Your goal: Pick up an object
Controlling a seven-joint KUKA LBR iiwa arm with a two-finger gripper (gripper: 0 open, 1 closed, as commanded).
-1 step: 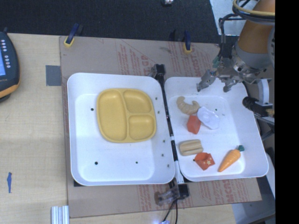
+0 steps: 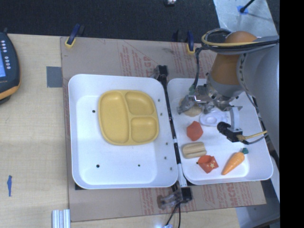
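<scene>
My gripper [image 2: 198, 103] hangs low over the back of the right bin [image 2: 259, 172], under the orange-banded wrist. Right below it lies a tan object [image 2: 192, 111], partly hidden by the gripper's metal parts. I cannot tell whether it touches that object. A pale round thing [image 2: 209, 120] rests just in front of the gripper. Closer to the front lie a red chunk [image 2: 194, 130], a tan bread roll [image 2: 194, 149], a red piece with a green top [image 2: 207, 163] and an orange carrot [image 2: 233, 163].
The left bin [image 2: 85, 170] holds a yellow divided plate [image 2: 128, 116]. A black cable connector [image 2: 229, 131] trails from the arm over the right bin. A handheld controller [image 2: 7, 63] lies at the bench's left edge.
</scene>
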